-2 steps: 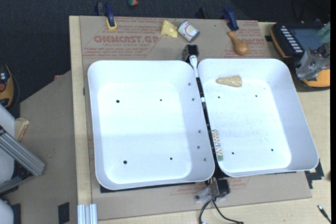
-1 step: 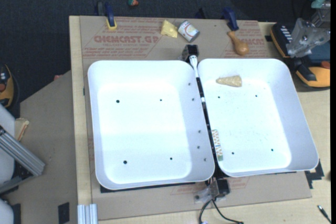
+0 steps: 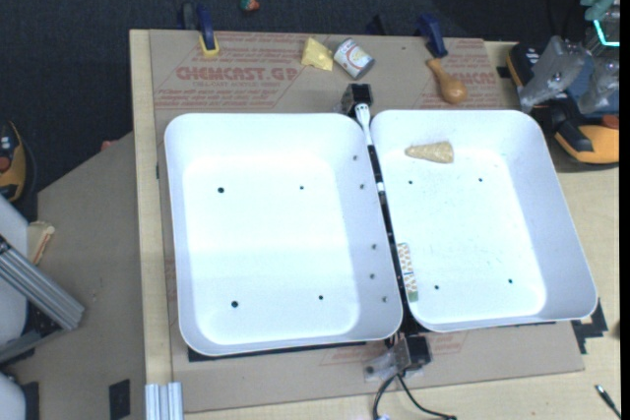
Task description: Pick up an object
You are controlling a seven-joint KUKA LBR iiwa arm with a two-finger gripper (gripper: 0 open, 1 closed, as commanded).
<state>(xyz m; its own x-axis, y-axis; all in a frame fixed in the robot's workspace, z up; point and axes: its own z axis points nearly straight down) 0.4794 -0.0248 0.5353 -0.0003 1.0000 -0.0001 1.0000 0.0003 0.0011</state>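
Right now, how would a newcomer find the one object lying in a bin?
Start at the right white bin. Near its far wall lies a small tan lump. Unlike the wooden piece and yellow wedge on the board beyond, it sits inside the bin.

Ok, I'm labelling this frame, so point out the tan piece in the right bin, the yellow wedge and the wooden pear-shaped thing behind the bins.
Tan piece [image 3: 430, 151], camera view, its middle.
Yellow wedge [image 3: 317, 55], camera view, its flat face.
Pear-shaped thing [image 3: 450, 86], camera view, its rounded body.
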